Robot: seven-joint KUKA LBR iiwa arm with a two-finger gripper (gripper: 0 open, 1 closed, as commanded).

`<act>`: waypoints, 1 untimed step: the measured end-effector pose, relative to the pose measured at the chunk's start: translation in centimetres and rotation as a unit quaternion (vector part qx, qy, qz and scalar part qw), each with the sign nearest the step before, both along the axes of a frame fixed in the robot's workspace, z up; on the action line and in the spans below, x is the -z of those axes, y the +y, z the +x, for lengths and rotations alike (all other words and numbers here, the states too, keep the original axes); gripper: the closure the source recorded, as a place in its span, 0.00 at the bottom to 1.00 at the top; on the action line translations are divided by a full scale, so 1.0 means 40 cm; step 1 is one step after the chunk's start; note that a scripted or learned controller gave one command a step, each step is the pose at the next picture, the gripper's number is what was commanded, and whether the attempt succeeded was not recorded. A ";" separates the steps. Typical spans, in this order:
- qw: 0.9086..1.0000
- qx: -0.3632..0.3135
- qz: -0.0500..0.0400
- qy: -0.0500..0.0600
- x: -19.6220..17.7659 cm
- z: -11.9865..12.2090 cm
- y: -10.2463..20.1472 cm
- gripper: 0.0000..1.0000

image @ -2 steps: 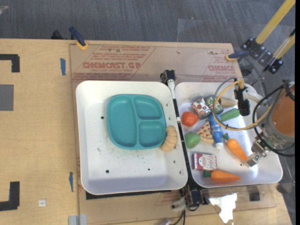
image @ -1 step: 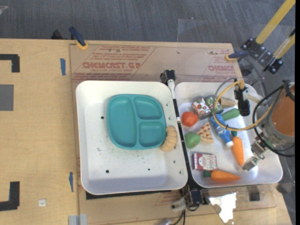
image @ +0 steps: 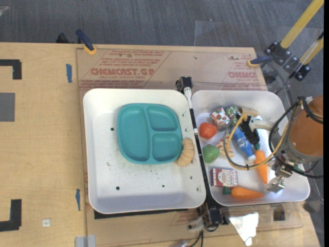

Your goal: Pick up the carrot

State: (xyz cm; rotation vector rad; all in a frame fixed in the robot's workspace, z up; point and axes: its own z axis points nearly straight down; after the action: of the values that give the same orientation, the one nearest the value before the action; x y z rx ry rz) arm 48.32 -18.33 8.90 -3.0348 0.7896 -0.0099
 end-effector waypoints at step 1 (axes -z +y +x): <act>0.979 0.204 -0.003 0.001 -0.002 0.019 0.042 0.00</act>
State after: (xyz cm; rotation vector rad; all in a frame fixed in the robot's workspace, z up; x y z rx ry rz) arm 49.09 -16.66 8.99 -2.8167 1.3959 -0.0101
